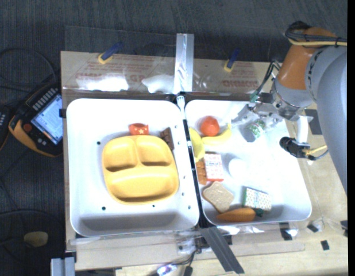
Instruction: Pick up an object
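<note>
Hand (253,125) over right bin (292,194) | grip unclear | possibly small green object (255,131), orientation unreadable

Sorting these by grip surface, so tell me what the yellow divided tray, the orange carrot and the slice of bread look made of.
Yellow divided tray in the left bin: likely moulded plastic, smooth with a soft sheen on its ridges. Orange carrot at the right bin's front edge: probably toy plastic, with an even colour and slight gloss. Tan slice of bread beside it: matte and speckled, maybe foam or plastic; hard to tell.
</note>
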You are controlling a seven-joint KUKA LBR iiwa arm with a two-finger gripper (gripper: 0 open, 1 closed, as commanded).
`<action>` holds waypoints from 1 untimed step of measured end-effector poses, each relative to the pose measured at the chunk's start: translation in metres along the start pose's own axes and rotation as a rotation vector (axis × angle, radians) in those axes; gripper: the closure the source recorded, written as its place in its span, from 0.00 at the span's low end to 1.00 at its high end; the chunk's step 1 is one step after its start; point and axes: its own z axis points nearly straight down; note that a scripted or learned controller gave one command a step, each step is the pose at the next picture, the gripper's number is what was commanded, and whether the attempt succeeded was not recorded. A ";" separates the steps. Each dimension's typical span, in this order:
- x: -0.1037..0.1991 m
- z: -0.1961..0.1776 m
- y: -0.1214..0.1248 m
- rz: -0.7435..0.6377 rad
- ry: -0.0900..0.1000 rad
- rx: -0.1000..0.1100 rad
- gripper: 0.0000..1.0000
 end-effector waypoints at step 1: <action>-0.016 0.037 0.017 0.008 0.010 0.007 0.00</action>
